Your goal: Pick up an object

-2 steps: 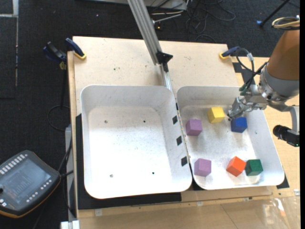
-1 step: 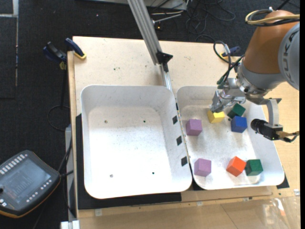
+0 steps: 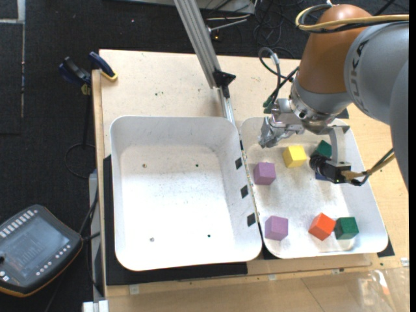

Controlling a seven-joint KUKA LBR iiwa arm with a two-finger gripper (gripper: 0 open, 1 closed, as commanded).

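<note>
Arm enters from 3 o'clock, orange band high over the right bin (image 3: 364,239). Gripper (image 3: 272,135) hangs at the bin's 11 o'clock corner, tips pointing down; nothing visible between them, and whether they stand wide or narrow cannot be told from this angle.

Candidates, all in the right bin:
- yellow cube (image 3: 296,155) — nearest, at 4 o'clock from the gripper, just beside it.
- upper purple cube (image 3: 264,173) — at 6 o'clock from the gripper, near the inner wall.
- lower purple cube (image 3: 277,227), orange cube (image 3: 322,226), green cube (image 3: 346,227) — along the 6 o'clock rim; orange and green nearly touching.
- a second green block (image 3: 322,149), at 3 o'clock of the yellow cube, partly hidden.

Risks, as judged: a descent here likely closes on bare floor, since the tips sit off the yellow cube. A small miss could nudge it toward the green block. The upper purple cube leaves little finger room on the wall side. Orange and green crowd each other — a finger may wedge or push both.

Open room: mid-bin between the yellow cube and the bottom row. Left bin (image 3: 130,194) holds only specks.
</note>
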